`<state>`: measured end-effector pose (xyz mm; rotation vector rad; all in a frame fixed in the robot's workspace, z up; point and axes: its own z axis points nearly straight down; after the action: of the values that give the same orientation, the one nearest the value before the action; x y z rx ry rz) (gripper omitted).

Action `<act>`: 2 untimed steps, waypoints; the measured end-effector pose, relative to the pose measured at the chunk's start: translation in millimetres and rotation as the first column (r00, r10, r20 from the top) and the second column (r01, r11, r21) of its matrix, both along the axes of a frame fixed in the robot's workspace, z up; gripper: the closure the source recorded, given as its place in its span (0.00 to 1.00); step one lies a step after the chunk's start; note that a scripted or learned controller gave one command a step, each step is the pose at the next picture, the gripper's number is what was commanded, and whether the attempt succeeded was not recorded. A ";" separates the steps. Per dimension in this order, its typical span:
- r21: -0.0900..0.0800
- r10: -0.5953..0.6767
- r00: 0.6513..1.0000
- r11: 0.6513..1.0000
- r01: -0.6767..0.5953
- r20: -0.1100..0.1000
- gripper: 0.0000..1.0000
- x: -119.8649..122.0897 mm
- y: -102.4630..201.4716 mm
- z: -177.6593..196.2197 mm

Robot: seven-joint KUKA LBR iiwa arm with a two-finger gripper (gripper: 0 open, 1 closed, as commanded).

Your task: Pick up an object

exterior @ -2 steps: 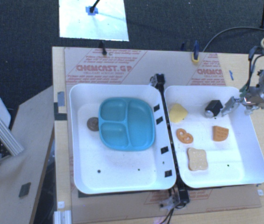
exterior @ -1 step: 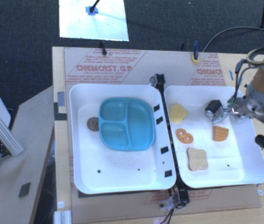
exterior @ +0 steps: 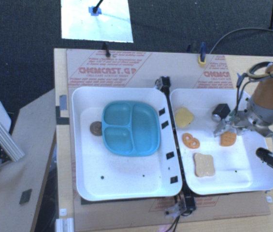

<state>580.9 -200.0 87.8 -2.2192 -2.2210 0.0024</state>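
In the right bin [exterior: 262, 178], a slice of toast [exterior: 204, 164] is seen lowest in the frame, with a pretzel [exterior: 191, 140] just above and left of it. An orange round piece [exterior: 228, 138] is seen right of the pretzel, just below the gripper [exterior: 225, 125]; nothing is seen held, and whether its fingers are apart cannot be told. A yellow piece [exterior: 184, 116] is placed higher. In the left bin [exterior: 85, 178], a blue divided plate [exterior: 129, 128] is set beside a brown disc [exterior: 96, 128]
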 end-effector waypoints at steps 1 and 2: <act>-0.001 0.000 1.000 1.000 0.000 0.004 0.00 0.9 0.2 -2.9; -0.002 0.001 1.000 1.000 -0.001 0.008 1.00 2.4 -0.1 8.9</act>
<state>583.3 -200.1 96.7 -2.2238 -2.2268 -0.0048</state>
